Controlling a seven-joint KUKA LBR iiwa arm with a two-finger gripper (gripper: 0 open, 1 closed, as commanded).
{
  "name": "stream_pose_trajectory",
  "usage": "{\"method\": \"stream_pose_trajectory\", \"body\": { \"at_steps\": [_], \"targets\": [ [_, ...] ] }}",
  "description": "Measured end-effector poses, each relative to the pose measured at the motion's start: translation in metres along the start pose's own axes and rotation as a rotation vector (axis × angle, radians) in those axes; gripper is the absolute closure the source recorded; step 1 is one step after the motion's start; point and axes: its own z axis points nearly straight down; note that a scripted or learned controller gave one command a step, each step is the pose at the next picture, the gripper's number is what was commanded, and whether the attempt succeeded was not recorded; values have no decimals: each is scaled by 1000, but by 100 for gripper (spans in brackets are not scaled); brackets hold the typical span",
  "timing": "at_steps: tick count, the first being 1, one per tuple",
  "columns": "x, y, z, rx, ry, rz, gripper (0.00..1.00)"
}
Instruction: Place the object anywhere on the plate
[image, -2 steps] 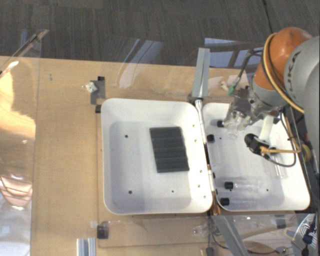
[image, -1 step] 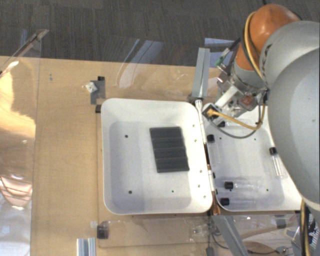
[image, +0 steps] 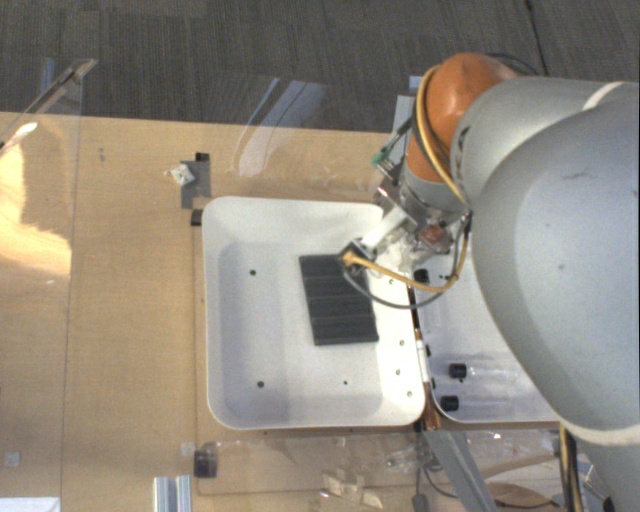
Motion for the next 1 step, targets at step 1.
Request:
{"method": "stream_pose_trajectory", "body": {
  "at_steps": [1],
  "targets": [
    [7,-69,-1,-1,3,-258,100]
  ]
}}
